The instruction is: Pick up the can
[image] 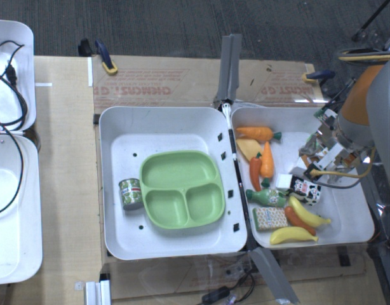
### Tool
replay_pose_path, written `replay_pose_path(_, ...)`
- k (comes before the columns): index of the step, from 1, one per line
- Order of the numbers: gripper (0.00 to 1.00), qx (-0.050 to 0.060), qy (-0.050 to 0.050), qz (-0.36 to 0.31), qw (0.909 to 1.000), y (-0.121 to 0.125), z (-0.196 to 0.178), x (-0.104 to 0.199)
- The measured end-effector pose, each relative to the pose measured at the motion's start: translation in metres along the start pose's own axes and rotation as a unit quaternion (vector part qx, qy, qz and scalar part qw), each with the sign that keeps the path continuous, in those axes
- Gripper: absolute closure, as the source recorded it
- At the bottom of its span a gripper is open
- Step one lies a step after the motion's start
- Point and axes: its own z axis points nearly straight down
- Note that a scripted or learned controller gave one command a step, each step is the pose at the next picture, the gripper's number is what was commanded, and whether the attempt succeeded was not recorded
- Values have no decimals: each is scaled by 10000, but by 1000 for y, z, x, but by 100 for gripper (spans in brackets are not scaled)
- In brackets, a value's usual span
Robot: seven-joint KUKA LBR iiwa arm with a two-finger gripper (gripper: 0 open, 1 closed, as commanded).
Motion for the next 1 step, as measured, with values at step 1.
replay_pose_path(1, 0, -3, 3, 1763, 9843, 48, -87, 42)
